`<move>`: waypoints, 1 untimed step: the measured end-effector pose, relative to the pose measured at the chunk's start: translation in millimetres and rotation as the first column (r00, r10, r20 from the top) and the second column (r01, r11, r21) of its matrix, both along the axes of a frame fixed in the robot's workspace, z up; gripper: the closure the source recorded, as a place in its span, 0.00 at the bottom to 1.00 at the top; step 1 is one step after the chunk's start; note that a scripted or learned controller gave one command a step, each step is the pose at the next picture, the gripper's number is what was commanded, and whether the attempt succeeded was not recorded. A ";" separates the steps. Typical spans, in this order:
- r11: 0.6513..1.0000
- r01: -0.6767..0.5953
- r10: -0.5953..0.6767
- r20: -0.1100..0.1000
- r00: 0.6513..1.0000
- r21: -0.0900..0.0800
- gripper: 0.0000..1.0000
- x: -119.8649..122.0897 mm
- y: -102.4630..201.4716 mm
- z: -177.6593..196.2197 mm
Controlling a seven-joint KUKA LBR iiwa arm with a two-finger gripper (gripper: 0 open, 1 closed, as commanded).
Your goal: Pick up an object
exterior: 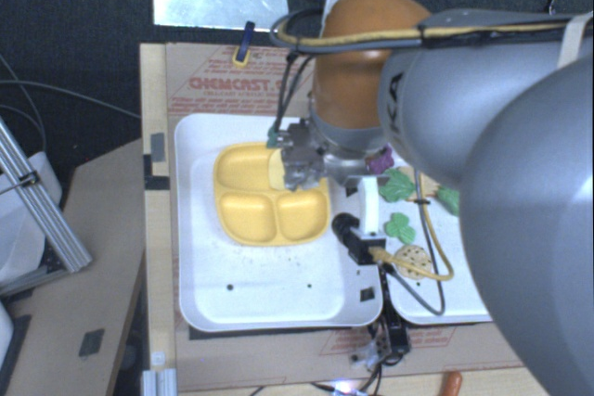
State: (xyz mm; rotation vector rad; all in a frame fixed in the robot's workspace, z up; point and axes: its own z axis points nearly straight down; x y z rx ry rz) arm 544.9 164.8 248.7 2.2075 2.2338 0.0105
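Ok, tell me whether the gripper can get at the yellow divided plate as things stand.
Probably yes: the gripper hangs right over the yellow divided plate at its right rim, with nothing visible between them in the left bin.

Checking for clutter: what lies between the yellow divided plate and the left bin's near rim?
Bare white bin floor, only dark specks, below the yellow divided plate, in the camera view.

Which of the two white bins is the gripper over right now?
The left bin, the one holding the yellow divided plate. The gripper sits over that plate's right edge; the right bin holds green pieces.
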 end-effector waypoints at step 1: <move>1.000 0.013 -0.013 -0.007 1.000 -0.003 1.00 -60.8 -41.7 30.4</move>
